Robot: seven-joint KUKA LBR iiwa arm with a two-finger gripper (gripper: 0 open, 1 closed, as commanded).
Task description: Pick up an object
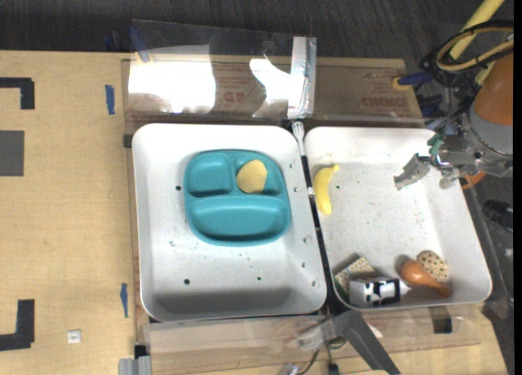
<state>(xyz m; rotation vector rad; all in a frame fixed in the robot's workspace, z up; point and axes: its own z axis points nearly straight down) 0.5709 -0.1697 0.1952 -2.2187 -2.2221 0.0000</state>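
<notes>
My gripper (414,169) hovers over the upper right part of the right bin (383,227), reaching in from the right edge, and nothing is visibly held in it. A yellow banana (325,187) lies by this bin's left wall, well to the left of the gripper. Along the bin's front edge lie a brown object with a speckled end (424,271), a small black-and-white bottle (377,290) and a striped piece (354,268). In the left bin (163,267) a round yellow fruit (252,175) rests in the upper right compartment of a teal divided plate (236,218).
The divider wall between the two bins (309,202) runs just left of the banana. A clear plastic sheet taped to cardboard (220,80) stands behind the bins. Yellow and black cables (469,39) hang near the arm at the upper right.
</notes>
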